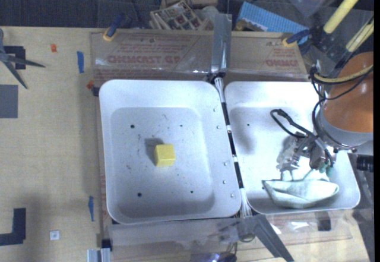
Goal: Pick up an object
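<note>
The left bin (113,136) holds one small yellow block (165,154). The block sits flat near the middle of that bin's floor, well apart from every wall.

Between the two bins runs a thin seam, and the bins touch along it.

The right bin (255,100) holds a crumpled white cloth (301,189). The cloth lies by the bin's front wall, toward the front right corner.

The arm (350,106) comes in over the right edge of the right bin. Its orange band is up high, and the grey wrist points down and a little to the left. A black cable (288,121) loops from the wrist across the bin floor.

The claw (300,163) hangs low just above the cloth, at its back edge. It is a blurry tangle of metal parts, so I cannot tell if it is released or clenched, or if it touches the cloth.
</note>
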{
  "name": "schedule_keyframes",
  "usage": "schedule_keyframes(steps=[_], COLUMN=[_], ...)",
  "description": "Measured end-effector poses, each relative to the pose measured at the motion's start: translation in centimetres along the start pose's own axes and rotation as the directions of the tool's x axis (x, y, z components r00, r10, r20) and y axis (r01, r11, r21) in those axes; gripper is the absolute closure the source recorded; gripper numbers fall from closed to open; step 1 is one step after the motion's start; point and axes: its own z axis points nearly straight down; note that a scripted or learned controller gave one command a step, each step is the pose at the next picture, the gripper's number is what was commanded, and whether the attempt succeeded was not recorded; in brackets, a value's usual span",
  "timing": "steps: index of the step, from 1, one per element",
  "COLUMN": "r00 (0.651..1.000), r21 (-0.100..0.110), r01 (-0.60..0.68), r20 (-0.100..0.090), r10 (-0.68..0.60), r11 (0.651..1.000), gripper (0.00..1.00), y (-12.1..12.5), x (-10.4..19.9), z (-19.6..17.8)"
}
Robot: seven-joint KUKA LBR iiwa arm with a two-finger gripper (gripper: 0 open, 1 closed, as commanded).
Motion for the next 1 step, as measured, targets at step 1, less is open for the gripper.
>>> schedule_keyframes(steps=[1], r00=[1.0], r21=[-0.002], r01=[-0.004], r20=[0.008], r10=[0.004], r11=[1.0], gripper=[1.0], y=[-0.06], x=[-0.22], z=[-1.08])
